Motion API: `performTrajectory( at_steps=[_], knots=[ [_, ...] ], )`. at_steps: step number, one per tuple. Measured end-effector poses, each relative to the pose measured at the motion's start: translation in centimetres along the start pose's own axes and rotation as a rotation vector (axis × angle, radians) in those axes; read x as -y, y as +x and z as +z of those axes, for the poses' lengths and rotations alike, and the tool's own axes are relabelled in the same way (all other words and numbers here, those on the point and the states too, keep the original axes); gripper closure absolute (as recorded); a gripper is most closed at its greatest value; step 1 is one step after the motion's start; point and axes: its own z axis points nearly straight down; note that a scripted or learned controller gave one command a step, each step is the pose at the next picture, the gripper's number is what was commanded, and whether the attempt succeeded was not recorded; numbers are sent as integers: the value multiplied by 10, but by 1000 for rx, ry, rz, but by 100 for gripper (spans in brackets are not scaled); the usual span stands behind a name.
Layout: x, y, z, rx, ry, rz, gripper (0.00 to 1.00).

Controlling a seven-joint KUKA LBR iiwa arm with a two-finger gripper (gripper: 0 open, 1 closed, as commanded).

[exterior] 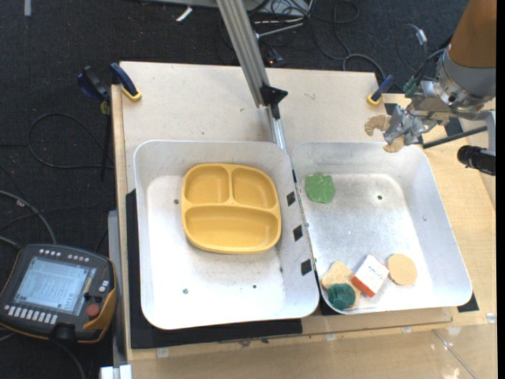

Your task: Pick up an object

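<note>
My gripper (397,133) sits at about 1 o'clock, above the far rim of the right bin (442,212), wrist and orange band up at the top right corner. There's a tan, lumpy piece (377,125) right at the fingertips, but I can't tell whether it's pinched, and can't tell whether the tool is spread or pressed together. In the right bin: a flat green leaf-like piece (319,188) at 11 o'clock near the divider; clustered at 6 o'clock, a tan sponge-like chunk (337,274), a dark green round lump (342,295), a small white-and-red box (371,275), and a round tan cookie-like disc (402,269). The left bin (158,290) holds a yellow three-section tray (231,208), centred.
</note>
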Motion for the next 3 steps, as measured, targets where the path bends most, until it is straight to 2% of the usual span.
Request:
performTrajectory(
  at_steps=[3],
  knots=[
    [1,150,8,-5,9,-6,100]
  ],
)
